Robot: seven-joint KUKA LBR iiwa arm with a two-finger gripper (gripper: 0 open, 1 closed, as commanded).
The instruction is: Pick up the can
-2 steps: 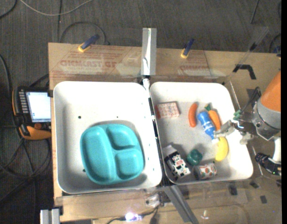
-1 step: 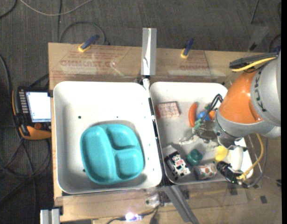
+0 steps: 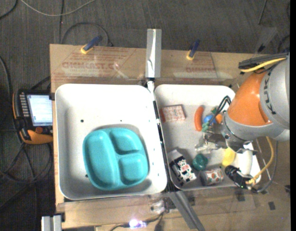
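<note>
The grey arm [image 3: 263,105] with its orange band reaches in from the right and hangs over the right bin [image 3: 186,93]; whether its gripper [image 3: 211,142] is spread or pressed together cannot be told from this slant, and nothing shows between its tips. The left bin [image 3: 66,100] holds a turquoise divided tray [image 3: 116,158] lying flat. In the right bin a small pink patterned box [image 3: 173,113] lies near the far wall, an orange carrot-like piece [image 3: 199,117] beside it. Along the near wall sit a black-and-white carton [image 3: 183,170], a teal lump [image 3: 200,161] and the can [image 3: 212,176], on its side, near the gripper but apart from it.
</note>
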